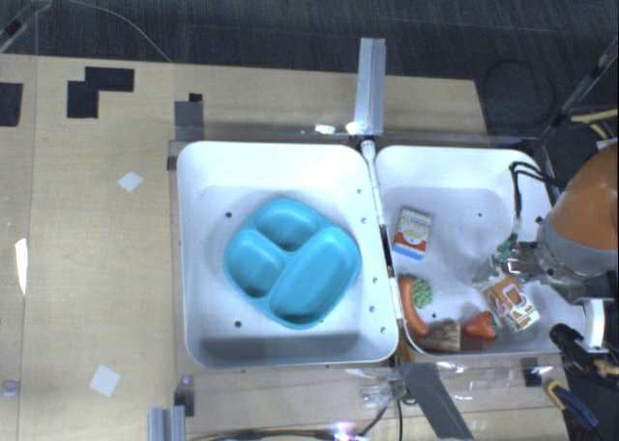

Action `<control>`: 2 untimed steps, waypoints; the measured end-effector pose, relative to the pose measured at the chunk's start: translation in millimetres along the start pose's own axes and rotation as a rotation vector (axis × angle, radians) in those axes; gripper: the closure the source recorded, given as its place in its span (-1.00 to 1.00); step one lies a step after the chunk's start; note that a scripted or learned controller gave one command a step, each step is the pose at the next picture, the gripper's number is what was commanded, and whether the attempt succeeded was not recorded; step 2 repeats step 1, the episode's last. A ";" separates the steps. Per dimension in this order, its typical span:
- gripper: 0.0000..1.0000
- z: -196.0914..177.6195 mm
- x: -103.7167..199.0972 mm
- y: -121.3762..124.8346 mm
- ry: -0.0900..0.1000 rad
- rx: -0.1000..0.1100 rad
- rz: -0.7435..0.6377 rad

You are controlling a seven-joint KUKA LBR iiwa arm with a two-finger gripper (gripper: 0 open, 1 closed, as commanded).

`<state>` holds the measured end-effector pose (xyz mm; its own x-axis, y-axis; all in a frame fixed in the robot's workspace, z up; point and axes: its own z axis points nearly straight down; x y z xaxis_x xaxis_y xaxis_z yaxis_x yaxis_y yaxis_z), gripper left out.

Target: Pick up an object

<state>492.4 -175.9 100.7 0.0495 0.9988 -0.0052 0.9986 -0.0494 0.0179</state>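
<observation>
Beside hand (pixel 507 270), orange-white patterned packet (pixel 513 303); lettering unreadable

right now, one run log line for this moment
arm: over right bin | gripper: at orange-white packet | grasp: unconfirmed | left bin: blue divided plate | lift: not yet

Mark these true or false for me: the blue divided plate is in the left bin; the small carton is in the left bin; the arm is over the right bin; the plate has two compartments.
1. The blue divided plastic plate lies in the left white bin. True.
2. The small white, orange and blue carton lies in the left bin. False: it lies in the right white bin.
3. The grey and orange arm is over the right bin. True.
4. The plate has two compartments. False: three.
</observation>
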 end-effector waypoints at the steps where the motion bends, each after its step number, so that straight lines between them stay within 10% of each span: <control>1: 1.00 -112.7 31.1 42.7 0.003 0.015 0.167; 2: 1.00 -112.7 31.1 42.7 0.003 0.015 0.167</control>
